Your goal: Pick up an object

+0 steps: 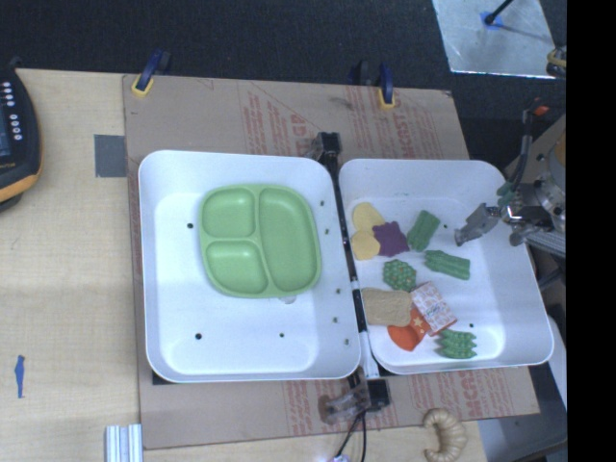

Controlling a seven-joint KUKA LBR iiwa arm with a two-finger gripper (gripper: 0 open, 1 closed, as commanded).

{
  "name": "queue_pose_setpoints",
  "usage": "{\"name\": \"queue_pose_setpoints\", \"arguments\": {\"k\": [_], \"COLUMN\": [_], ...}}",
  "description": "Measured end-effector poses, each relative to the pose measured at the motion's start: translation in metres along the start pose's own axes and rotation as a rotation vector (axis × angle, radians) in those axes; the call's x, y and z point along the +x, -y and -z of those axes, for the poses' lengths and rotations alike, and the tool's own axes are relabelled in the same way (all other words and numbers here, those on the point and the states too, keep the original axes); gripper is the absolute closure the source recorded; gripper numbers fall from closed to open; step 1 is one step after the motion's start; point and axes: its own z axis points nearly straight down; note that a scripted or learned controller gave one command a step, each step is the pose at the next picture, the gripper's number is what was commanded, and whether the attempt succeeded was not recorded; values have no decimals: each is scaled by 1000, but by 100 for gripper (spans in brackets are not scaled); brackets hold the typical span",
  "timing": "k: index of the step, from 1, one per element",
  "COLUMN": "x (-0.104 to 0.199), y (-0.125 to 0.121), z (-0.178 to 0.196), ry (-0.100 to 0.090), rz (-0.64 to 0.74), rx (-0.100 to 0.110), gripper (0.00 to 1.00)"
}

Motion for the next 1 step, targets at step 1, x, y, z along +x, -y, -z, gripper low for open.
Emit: {"name": "queue_pose_setpoints", "arguments": {"k": [1], "x": [22], "y": [-18], "z": [-122], "ry": [3], "rz": [4], "rx": [-2], "gripper": [0]}}
